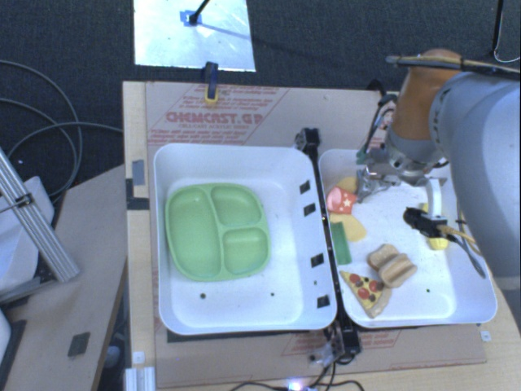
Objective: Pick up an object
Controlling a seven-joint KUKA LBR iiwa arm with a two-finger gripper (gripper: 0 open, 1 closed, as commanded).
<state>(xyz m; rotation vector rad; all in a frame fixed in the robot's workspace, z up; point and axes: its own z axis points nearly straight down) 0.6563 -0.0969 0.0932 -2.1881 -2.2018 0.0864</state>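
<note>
The tool [368, 187] is positioned low over the rear left area of the right bin [468, 304]; its opening state cannot be determined. A red star-marked piece [341, 201] lies just beside it, with yellow [356, 230] and green [340, 248] pieces, a pizza slice [367, 290] and a bun [391, 265] nearer the front. The left bin [244, 157] contains a green divided tray [217, 230].

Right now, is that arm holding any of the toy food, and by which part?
It cannot be told. The gripper is low in the right bin, just beside the red piece, but no item shows between its fingers.
</note>
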